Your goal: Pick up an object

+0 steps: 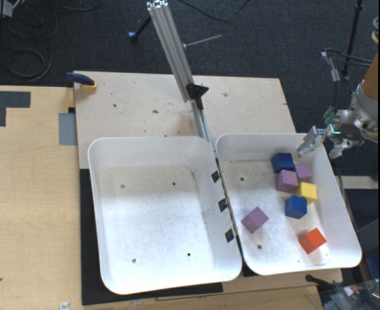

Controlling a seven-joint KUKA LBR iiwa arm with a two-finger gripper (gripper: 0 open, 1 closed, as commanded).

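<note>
Six blocks (295, 185) crowding right bin (254, 263)

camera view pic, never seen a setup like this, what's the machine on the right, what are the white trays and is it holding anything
You are looking down at a slant from one fixed camera above a workbench. The machine at the right edge is a robot arm; its gripper, the part that grasps things, hangs over the top right corner of the right bin. Nothing sits between its fingers, so it holds nothing.

The two white trays are shallow bins side by side. The left bin has only small dark specks on its floor. The right bin holds small blocks: two blue, three purple, one yellow and one orange. The arm's job is to pick one up.

The slanted metal bar behind the bins is a support post.
</note>
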